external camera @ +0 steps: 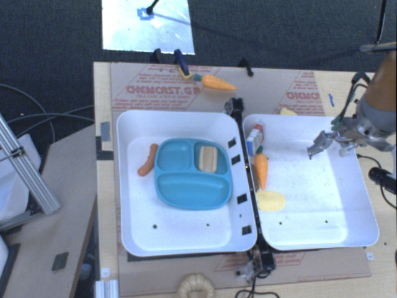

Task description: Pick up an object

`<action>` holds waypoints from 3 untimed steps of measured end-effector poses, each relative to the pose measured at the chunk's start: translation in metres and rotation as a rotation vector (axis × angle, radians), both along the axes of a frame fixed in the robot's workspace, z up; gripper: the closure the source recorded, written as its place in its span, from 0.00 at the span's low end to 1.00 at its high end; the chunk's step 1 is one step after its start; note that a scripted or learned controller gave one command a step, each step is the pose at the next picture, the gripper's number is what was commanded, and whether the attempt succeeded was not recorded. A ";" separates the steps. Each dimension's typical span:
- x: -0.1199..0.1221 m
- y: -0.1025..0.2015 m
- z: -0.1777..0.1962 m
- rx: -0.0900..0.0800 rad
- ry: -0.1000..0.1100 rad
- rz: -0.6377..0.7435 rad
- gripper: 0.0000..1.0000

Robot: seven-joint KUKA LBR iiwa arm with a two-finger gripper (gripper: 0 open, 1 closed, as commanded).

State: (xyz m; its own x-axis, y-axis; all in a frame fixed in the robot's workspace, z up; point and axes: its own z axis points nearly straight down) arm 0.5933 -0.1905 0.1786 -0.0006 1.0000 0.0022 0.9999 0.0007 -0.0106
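My gripper (317,146) hangs over the right bin (347,228), near its upper right part, with nothing visibly in it. To its left, along the bin's left wall, lie an orange toy carrot (261,169), a small white, blue and red carton (254,139) and a flat yellow piece (271,200). The left bin (136,228) holds a blue divided tray (186,182) with a tan bread-like piece (207,159) in its upper right compartment. An orange-red sausage (147,160) lies to the left of the tray.
A second carrot (214,82) lies on the cardboard behind the bins, beside a blue clamp (180,61). A small yellow piece (287,111) sits just beyond the right bin's far rim. Black clips (240,198) line the divide between the bins.
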 end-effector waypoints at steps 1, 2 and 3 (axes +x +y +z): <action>0.003 0.000 0.007 -0.003 -0.012 0.003 0.00; 0.011 0.003 -0.051 -0.002 -0.008 0.006 0.00; 0.011 0.004 -0.096 -0.002 -0.009 0.004 0.00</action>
